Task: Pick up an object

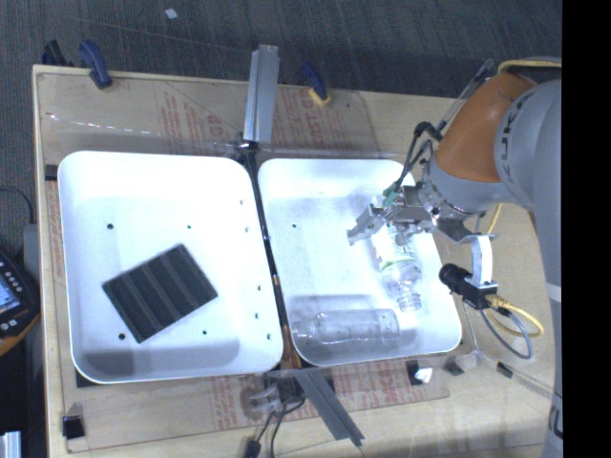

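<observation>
While gripper (393, 225) hangs over right bin (320, 184), above small bottle (401, 273); finger state cannot be told, no visible grasp.

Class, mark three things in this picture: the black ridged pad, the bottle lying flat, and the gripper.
Black pad (159, 291), camera view, middle of its ridged top.
Flat bottle (346, 325), camera view, middle of its clear body.
Gripper (396, 225), camera view, between its fingertips.
</observation>
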